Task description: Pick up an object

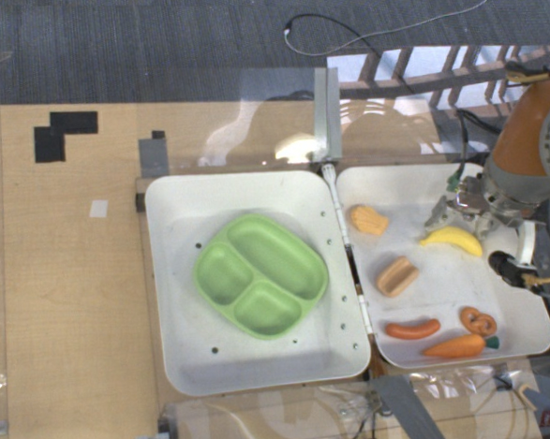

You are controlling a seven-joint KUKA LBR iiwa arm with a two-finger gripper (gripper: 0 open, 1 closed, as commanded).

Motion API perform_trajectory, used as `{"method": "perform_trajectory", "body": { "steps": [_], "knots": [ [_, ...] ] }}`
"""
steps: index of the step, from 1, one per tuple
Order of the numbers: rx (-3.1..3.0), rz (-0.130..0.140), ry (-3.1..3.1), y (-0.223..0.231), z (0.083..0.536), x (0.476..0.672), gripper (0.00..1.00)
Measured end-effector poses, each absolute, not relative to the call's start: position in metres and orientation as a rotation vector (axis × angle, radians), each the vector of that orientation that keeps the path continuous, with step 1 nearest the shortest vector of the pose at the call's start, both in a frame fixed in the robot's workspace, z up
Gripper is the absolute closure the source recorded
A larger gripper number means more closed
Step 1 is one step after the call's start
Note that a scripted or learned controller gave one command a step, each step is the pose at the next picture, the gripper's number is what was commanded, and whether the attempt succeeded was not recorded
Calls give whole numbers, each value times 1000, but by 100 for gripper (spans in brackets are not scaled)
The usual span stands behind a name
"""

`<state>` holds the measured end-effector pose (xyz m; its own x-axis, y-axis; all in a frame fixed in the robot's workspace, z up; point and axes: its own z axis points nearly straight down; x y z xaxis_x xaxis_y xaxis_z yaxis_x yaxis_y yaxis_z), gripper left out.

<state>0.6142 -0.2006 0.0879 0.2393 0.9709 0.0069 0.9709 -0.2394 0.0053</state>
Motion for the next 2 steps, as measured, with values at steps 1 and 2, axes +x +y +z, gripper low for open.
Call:
{"method": "perform_trajectory", "body": {
  "steps": [1,2],
  "knots": [
    [-2765,-7,-1497,-195,87,649,0],
    [-2784,-9,-1463,-195,88,589,0]
  ]
}}
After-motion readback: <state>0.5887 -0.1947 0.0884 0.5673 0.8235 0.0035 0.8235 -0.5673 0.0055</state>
